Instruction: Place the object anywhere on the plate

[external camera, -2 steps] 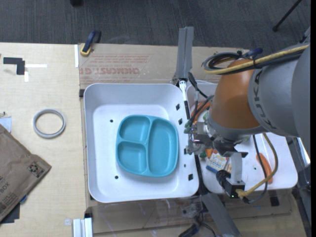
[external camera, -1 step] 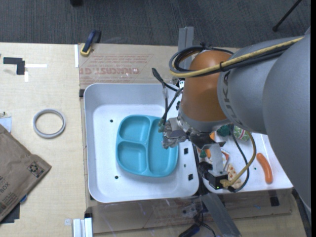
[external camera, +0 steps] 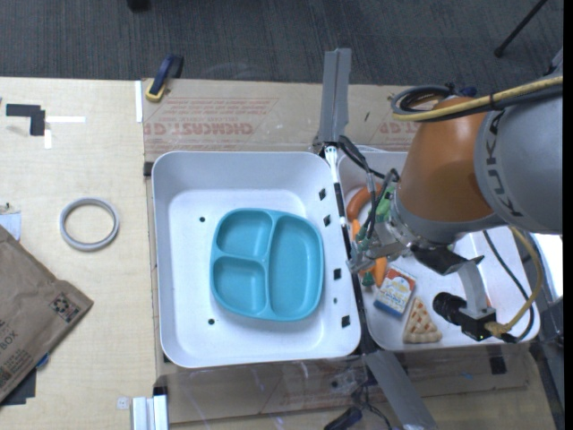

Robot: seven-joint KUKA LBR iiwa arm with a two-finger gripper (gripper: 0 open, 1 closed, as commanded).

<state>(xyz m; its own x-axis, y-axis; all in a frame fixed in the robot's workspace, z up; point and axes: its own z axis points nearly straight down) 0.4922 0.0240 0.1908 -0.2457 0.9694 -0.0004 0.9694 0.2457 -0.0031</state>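
The blue three-compartment plate (external camera: 269,264) lies in the middle of the left bin (external camera: 179,240) with nothing on it. My gripper (external camera: 370,254) is low in the right bin (external camera: 501,258), just right of the wall between the bins, under the orange wrist band. A small orange carrot-like piece (external camera: 381,270) shows right at the gripper's tip; whether it is gripped is unclear. Another orange item (external camera: 357,202) lies further back along the same wall.
Near the front of the right bin lie a small blue and white box (external camera: 395,295) and a pizza-slice toy (external camera: 421,323). A tape ring (external camera: 89,223) and a brown cardboard box (external camera: 31,316) rest on the bench to the left. Cables hang around the arm.
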